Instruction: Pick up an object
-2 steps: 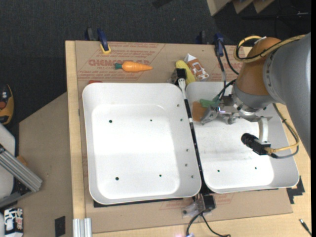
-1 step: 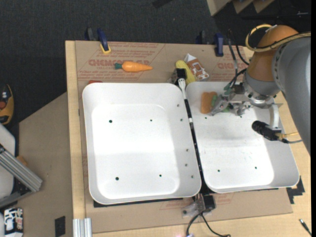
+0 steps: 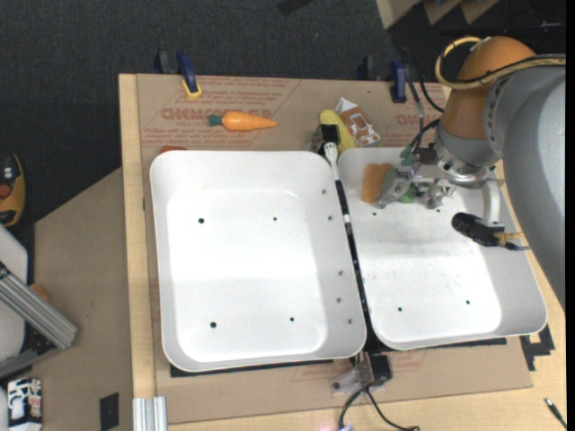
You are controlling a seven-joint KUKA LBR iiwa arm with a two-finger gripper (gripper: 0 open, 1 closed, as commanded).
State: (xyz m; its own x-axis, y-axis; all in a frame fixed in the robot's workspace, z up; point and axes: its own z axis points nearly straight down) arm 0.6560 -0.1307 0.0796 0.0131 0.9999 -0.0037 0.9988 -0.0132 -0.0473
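- At the near edge of the bench [image 3: 234, 393], a small dark clump with cables [image 3: 367, 373] sits where the two bins meet; it is too small to identify
- The left bin [image 3: 160, 241] is the larger one in the view; its white floor has a few tiny dark dots
- The right bin [image 3: 431, 277] lies just beside it, with a thin dark strip along the seam between them; its far right corner is hidden under the arm [image 3: 530, 142]
- The gripper [image 3: 402, 189] hangs low over the far left part of the right bin; its metal parts blur together, so I cannot tell whether it is released or clenched
- An orange-brown block [image 3: 374, 183] lies in the right bin near its far left corner, just beside the gripper on the side towards the left bin; I cannot tell whether the two touch
- The arm is cut off by the right edge of the view, with its orange band [image 3: 485, 65] at the far side
- Beyond the bins, a toy carrot [image 3: 243, 121] lies on the brown board
- Further right, a yellow thing [image 3: 333, 120] and a white and brown packet [image 3: 361, 126] lie close together, with a small black thing [image 3: 327, 139] in front of them that is hard to make out
- Two blue clamps [image 3: 189, 74] grip the far edge of the board
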